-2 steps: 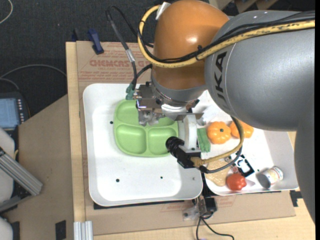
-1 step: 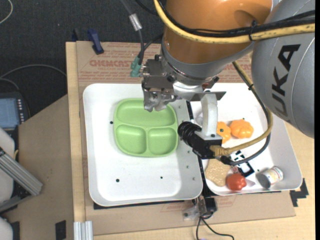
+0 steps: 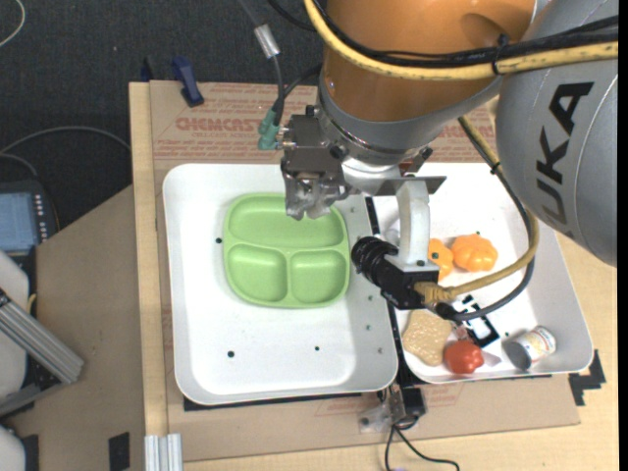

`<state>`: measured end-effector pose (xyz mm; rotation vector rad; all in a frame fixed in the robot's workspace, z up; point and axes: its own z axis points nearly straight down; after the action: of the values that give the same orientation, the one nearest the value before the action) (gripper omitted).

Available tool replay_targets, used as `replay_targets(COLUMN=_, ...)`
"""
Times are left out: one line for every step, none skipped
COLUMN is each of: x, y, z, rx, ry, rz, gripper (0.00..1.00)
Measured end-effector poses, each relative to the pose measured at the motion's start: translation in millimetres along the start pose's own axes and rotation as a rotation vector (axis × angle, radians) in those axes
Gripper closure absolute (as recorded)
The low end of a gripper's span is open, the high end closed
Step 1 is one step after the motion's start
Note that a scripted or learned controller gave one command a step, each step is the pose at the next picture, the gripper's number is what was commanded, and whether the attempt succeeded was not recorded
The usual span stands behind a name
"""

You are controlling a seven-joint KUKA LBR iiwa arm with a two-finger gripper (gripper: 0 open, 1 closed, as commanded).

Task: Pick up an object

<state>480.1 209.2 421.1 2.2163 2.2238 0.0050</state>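
Overhead, the grey KUKA arm (image 3: 569, 116) with its broad orange band (image 3: 422, 27) takes up the upper right, reaching in toward the middle. Under it a cardboard sheet (image 3: 157, 263) printed with red lettering covers the bench and carries two shallow white bins side by side. The left bin (image 3: 196, 312) holds a light green divided plate (image 3: 285, 253) with three compartments, one wide one at the far side and two smaller ones nearer the camera; the plate lies in the far right part of that bin. The right bin (image 3: 564, 312) holds the small things: an orange toy pepper (image 3: 475, 253) near the middle, a pale tan flat piece like a slice of bread (image 3: 426, 335) at the near left, a red tomato-like ball (image 3: 463, 357) just beside it, and a small tin can (image 3: 530, 346) lying on its side toward the near right corner. A black hose fitting (image 3: 378, 263) and yellow-sheathed cables (image 3: 471, 283) hang from the wrist over the divide between the bins. The gripper (image 3: 312, 204) sits low over the far edge of the green plate, above its wide compartment; its metal fingers look drawn close together, and nothing shows between them. Off the bench, a blue clip (image 3: 186, 81) lies at the cardboard's far left corner
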Motion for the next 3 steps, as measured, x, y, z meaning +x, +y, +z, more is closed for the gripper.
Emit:
replay_targets(x=-46, y=-1, z=1, rx=0.006, ry=-0.002, rz=0.009, gripper=1.00)
replay_targets(x=-88, y=-3, z=103, rx=0.016, ry=-0.005, rz=0.009, gripper=1.00)
replay_targets(x=-91, y=9, z=247, rx=0.020, ry=-0.005, rz=0.006, gripper=1.00)
